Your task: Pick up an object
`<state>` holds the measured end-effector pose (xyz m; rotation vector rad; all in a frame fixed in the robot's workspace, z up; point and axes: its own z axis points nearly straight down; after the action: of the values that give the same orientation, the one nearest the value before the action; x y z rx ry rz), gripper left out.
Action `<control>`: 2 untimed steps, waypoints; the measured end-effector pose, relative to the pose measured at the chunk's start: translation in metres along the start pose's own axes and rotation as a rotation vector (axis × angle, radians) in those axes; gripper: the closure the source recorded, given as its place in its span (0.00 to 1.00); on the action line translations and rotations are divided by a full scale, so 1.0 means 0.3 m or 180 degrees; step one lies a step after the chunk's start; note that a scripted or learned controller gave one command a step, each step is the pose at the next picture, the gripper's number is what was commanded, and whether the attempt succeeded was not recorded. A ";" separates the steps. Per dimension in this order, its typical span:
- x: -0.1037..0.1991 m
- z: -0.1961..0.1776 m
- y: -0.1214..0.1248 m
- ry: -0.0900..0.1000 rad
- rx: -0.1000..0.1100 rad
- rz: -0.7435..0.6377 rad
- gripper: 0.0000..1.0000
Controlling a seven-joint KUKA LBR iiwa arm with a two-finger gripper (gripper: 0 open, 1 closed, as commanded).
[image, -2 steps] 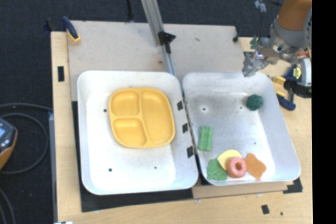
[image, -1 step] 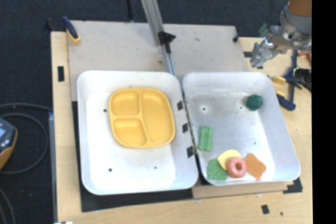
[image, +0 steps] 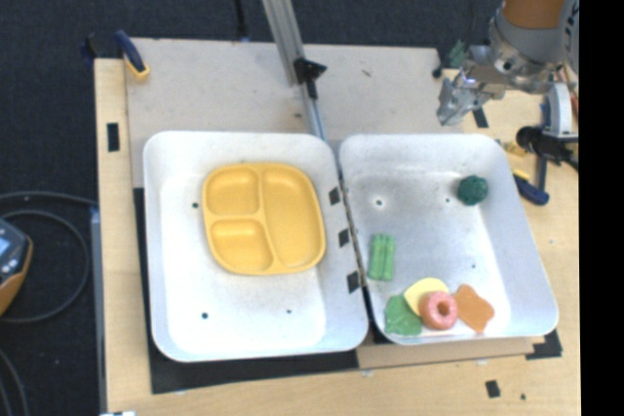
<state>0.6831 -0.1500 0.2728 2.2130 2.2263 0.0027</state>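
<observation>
- Toy food is lying nearest the camera, in the near corner of the right bin [image: 507, 209]: a pink doughnut [image: 440, 310] touching a yellow piece [image: 421, 290], an orange piece [image: 475, 307] and a green lump [image: 400, 317].
- One green block [image: 381, 257] is lying by the divider; a dark green ball [image: 473, 189] is sitting apart, nearer the arm.
- Over the bench beyond the bin, the gripper [image: 456, 102] is hanging; I cannot tell how its jaws are standing.
- That ball is probably offering the easiest pick: it is looking light and round, so it may roll; pinching across its middle seems safest.
- Across in the left bin [image: 175, 307], a yellow tray [image: 263, 217] is lying flat.

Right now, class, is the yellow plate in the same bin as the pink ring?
No. The yellow plate lies in the left bin; the pink ring lies in the right bin.
</observation>
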 end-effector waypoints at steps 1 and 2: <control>0.155 0.045 0.000 0.0001 0.0006 0.0001 1.00; 0.295 0.055 -0.033 0.0001 0.0009 0.0004 1.00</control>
<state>0.6726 -0.0614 0.2563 2.2161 2.2266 -0.0001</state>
